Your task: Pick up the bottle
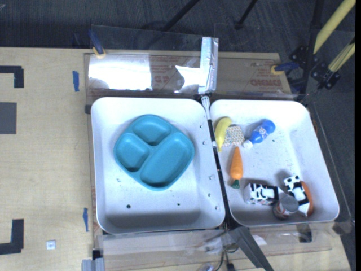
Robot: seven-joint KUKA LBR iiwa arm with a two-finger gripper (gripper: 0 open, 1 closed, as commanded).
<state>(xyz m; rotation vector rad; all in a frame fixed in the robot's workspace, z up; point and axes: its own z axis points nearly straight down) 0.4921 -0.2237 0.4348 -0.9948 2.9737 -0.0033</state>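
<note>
From the overhead camera I see the desk (39, 168), pale wood with black corner marks, carrying two shallow white bins side by side. The left bin (107, 208) holds a blue divided plate (154, 151) with three compartments, sitting a little toward the bin's far side. The right bin (316, 151) holds all the small things. The bottle (261, 131), blue with a white end, lies on its side in the far half of that bin, tilted so the white end points toward the near left. Just to its left lies a yellow banana (221, 130), close against the wall that divides the bins, with a pale speckled sponge-like piece (234, 135) touching it between banana and bottle. Below those, an orange carrot (236, 165) stands roughly lengthwise, its green end nearer me. Along the near wall sit a black-and-white cow-patterned toy (262, 193), a small can-like thing with a grey top (285, 207), and a second black-and-white piece with an orange edge (299, 193), the last two touching. The bottle lies apart from that near cluster. I have no sight of the hand here, so I cannot tell whether its fingers are apart or together.
</note>
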